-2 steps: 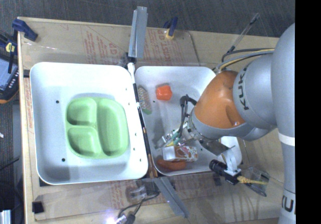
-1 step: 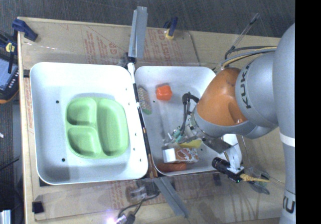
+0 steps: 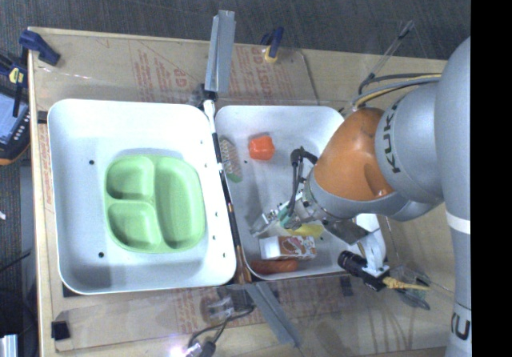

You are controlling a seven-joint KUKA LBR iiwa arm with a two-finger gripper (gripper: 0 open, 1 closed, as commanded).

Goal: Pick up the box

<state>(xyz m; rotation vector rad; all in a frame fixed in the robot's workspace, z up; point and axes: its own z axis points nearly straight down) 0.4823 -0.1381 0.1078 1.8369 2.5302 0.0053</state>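
1. Plywood covers the bench (image 3: pixel 120 67), which stands on dark carpet, and two white bins sit side by side on it. The left bin (image 3: pixel 72 131) holds a green divided tray (image 3: pixel 154 203). The right bin (image 3: pixel 320 119) holds a jumble of small things.

2. The box (image 3: pixel 290 247) lies flat near the front wall of the right bin, white with a red printed panel. A brown sausage-shaped piece (image 3: pixel 276 265) touches its front edge, and something yellow (image 3: pixel 308 229) lies just beside its far edge. An orange block (image 3: pixel 261 146) sits well apart, toward the back.

3. The gripper (image 3: pixel 282 217) hangs low over the clutter just behind the box. Whether its fingers are spread or closed I cannot tell, since metal parts and objects overlap there. No box shows between them.

4. Risks, as I judge them: the fingers may land on the yellow piece instead of the box. A flat box close to the wall leaves little room for a finger, so it may slide or tip out of the grasp.

5. The arm (image 3: pixel 400 155) reaches in from the right, orange band bent steeply down over the bin's right half, wrist pointing toward the divider.
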